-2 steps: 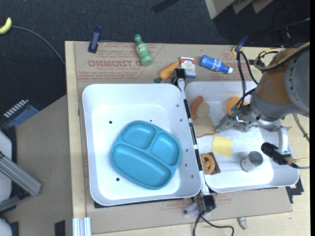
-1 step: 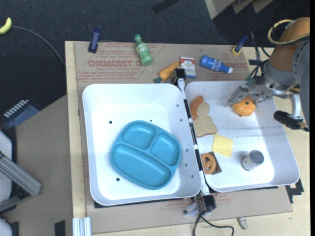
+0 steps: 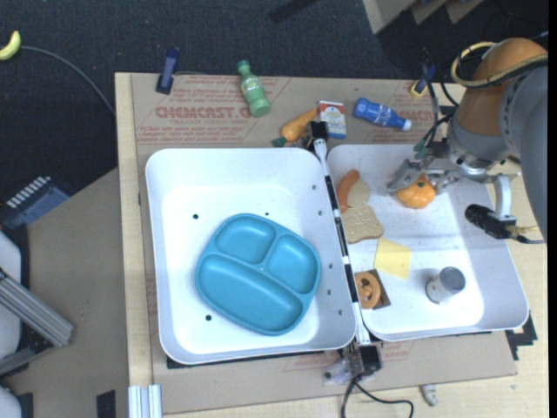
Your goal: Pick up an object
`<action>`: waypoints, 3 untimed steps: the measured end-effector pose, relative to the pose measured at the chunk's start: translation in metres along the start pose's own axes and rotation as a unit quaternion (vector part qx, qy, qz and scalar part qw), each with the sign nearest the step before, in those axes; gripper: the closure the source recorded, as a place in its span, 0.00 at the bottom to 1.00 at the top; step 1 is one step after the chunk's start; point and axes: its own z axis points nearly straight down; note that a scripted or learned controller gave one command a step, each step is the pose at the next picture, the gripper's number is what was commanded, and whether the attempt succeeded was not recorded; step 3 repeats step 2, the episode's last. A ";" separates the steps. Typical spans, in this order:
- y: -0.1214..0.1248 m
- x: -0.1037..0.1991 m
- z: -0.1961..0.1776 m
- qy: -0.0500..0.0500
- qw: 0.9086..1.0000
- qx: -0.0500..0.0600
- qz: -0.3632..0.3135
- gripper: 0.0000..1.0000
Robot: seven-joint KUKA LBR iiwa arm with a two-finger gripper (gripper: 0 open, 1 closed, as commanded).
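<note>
Orange fruit, small and round, looks like your target: it lies in the right bin, toward that bin's far edge, and the pincer sits right over it with metal fingers splayed to either side, touching or very nearly touching its top. You can see the fingers spread around the fruit, not closed on it, so I would not call it held; it appears to rest on the bin floor. The arm leans in from the far right of the fruit, which explains why the wrist crowds that corner and why the approach is steep. Nearer than the fruit, toward the divider between the bins, lie a sausage and a slice of bread, apart from the fruit, so they should not foul a closing grip. Nearer still are a yellow cheese block, a grey can and a pretzel, all well clear. Left of the fruit, across the divider, the left bin carries a blue divided plate. Beyond the fruit, on the tabletop, lie a green bottle and a blue bottle. Round fruit may roll off if the fingers close off-centre, so watch that.
</note>
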 end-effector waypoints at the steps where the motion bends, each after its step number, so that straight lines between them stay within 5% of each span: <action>1: 0.000 -0.001 -0.010 -0.002 1.000 -0.001 0.000 1.00; 2: -0.017 0.067 -0.066 0.001 1.000 -0.001 0.000 1.00; 3: -0.017 0.067 -0.066 0.001 1.000 -0.001 0.000 1.00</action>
